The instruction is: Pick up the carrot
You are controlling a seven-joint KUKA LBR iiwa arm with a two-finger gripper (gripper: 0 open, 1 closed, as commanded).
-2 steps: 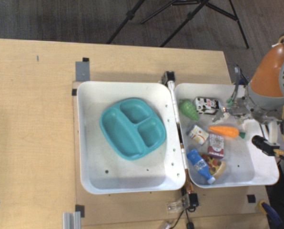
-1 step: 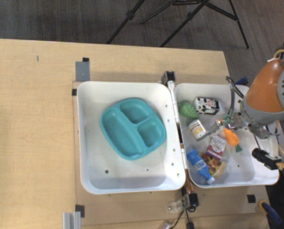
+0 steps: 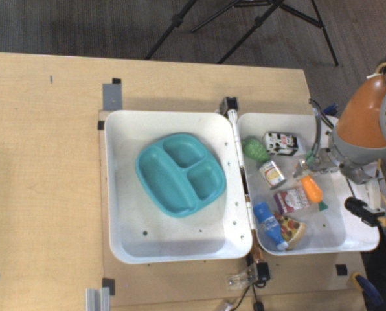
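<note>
The carrot (image 3: pixel 311 190) lies in the right bin (image 3: pixel 358 238), toward its right side, tilted with one end toward 11 o'clock and the other toward 5 o'clock. The gripper (image 3: pixel 307 167) hangs just beside the carrot's upper end, at about 12 o'clock from it; whether it touches the carrot, or how its fingers stand, cannot be told. At 9 o'clock from the carrot sits a small packet (image 3: pixel 291 201), and at 7 o'clock a pizza slice (image 3: pixel 291 229) beside a blue bottle (image 3: pixel 269 224). A green ball (image 3: pixel 255 149) and a black-and-white carton (image 3: pixel 282 142) lie toward 10 o'clock. The left bin (image 3: pixel 122 173) holds a teal divided plate (image 3: pixel 181 173).
</note>
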